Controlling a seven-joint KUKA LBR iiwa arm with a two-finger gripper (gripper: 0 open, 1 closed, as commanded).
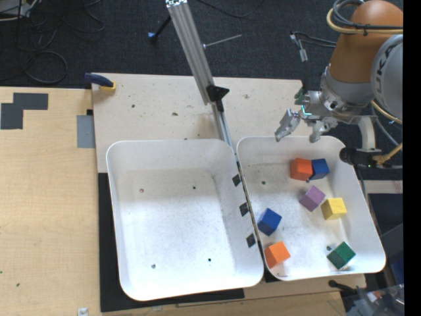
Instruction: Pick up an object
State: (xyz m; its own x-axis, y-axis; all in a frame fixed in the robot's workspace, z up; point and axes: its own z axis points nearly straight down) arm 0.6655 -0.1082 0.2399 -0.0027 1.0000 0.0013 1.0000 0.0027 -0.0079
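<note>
White-walled right bin [368, 242] holds seven cubes; the hand [299, 129], fingers spread and gripping nothing, hangs over its far rim. The orange-red cube [301, 169] just inside that rim looks nearest; descending squarely over it seems wisest.

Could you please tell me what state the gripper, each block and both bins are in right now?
gripper: open, above the right bin's far rim, holding nothing.
orange-red block: resting, touching the blue block behind it.
dark blue block: resting.
purple block: resting, tilted.
yellow block: resting.
blue block: resting near the divider.
orange block: resting.
green block: resting.
right bin: holds seven blocks.
left bin: speckled floor.
</note>
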